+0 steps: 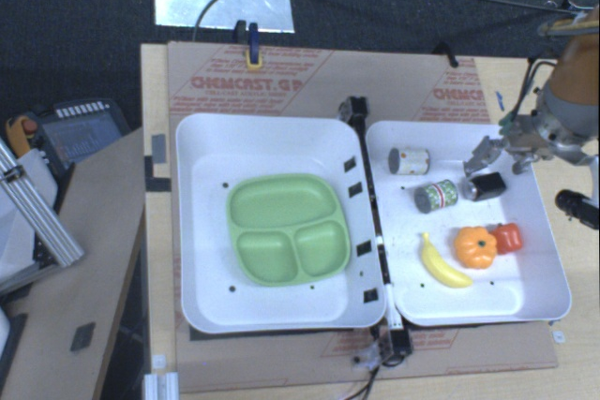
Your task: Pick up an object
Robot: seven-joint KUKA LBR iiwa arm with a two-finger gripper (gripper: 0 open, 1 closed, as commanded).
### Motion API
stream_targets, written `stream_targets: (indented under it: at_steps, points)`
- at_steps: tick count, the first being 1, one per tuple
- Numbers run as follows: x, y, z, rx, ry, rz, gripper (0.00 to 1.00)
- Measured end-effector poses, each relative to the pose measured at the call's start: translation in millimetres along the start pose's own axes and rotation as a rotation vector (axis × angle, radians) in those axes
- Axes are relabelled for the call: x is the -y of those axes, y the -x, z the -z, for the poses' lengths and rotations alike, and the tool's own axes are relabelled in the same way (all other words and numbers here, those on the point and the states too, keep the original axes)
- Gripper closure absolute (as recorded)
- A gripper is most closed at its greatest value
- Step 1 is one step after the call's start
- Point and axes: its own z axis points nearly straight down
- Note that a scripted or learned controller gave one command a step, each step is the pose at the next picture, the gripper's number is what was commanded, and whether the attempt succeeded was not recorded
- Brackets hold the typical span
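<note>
Black cylinder (487, 185) just beneath claw (489, 156), right bin (544, 295).

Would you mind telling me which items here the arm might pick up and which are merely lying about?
Candidates, all in the right bin:
white can
green can
black object
banana
orange pumpkin
red object
The gripper hovers above them.

Lying about:
green divided tray in the left bin

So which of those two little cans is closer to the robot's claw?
The green can, lying on its side in the right bin. It sits nearer the gripper than the white can, which lies further left.
</note>
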Motion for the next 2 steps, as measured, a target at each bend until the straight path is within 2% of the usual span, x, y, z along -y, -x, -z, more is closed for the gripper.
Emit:
stream_targets:
  at_steps: [1, 2]
  points:
    - [-3.1, -0.7, 8.5, 0.003, 0.013, 0.003, 0.0]
    - [-1.6, -1.6, -32.7, 0.003, 0.011, 0.002, 0.0]
